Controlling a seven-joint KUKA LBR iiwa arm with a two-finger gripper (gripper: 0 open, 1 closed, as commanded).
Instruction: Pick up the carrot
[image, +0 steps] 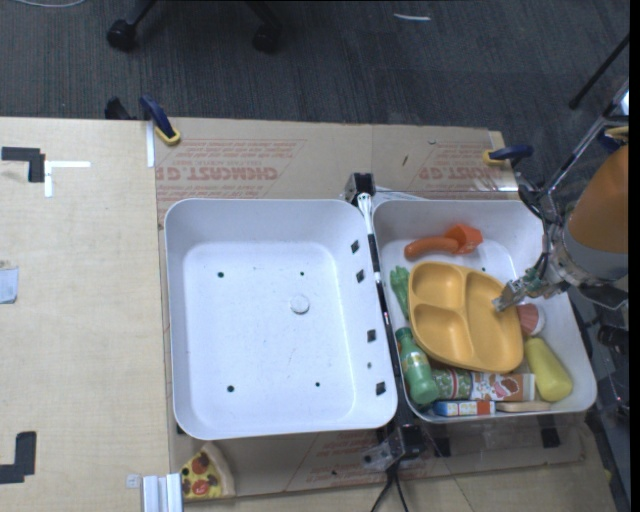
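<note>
I cannot tell how the jaws stand. The gripper (516, 294) hovers at the yellow plate (455, 320). The carrot (445, 242) lies apart.

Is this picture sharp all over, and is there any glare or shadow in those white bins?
Camera view: evenly lit; the left white plastic bin is bright, with soft shadows along its walls; the orange toy carrot is fairly sharp; the pincer is small and slightly blurred.
</note>
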